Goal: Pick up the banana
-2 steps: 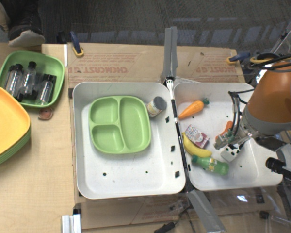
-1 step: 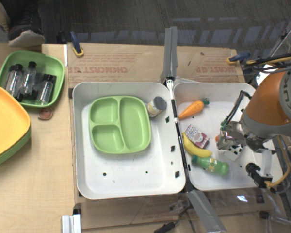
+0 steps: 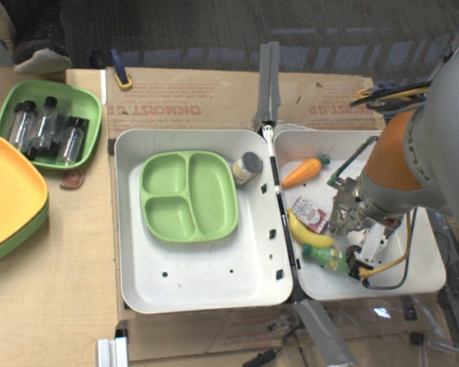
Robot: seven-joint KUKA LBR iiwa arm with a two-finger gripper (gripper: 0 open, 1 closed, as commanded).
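Banana (image 3: 309, 233) lay in the right bin (image 3: 424, 277), near its left wall, curved, lower end pointing right. Just above it, touching or nearly so, sat a small pink-and-white packet (image 3: 310, 213). Below the banana's right end lay a green bottle-like item (image 3: 325, 258) w/ yellowish end. Carrot (image 3: 301, 172) w/ green top lay further up the bin, apart from the banana.

Pincer (image 3: 343, 222) hung just right of the banana, over the bin's middle, next to the fruit's right end. Couldn't tell how far apart it stood, nor whether it had hold of anything; banana looked flat on the bin floor. Grey arm w/ orange band (image 3: 390, 159) came in from the right, cables looping below.

Left bin (image 3: 130, 205) held a green divided plate (image 3: 189, 196) and a small jar (image 3: 247, 167) on its side by the plate's upper right corner. On the worktop (image 3: 53, 297) further left: green tray of dark vials (image 3: 47, 125), stack of yellow plates (image 3: 8, 197).
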